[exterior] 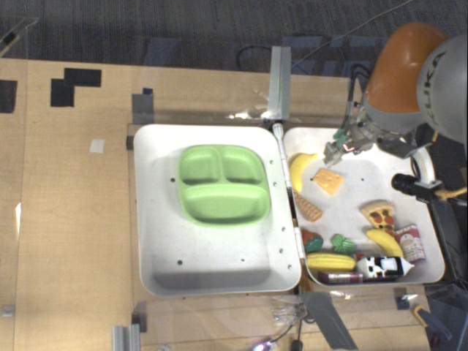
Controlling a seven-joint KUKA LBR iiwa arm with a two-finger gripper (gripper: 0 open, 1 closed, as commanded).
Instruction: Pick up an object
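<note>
Pincer (334, 152) hangs over the right bin's (437, 269) far-left part, just above the orange cracker (328, 181), nothing visibly gripped; opening can't be told. Banana (300, 168) at the bin's left wall. Green divided plate (222, 183) sits mid left bin (157, 218).

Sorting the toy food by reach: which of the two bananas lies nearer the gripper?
The banana at the right bin's left wall, beside the cheese wedge, just below-left of the gripper. The other banana lies far down, by the pizza slice.
</note>
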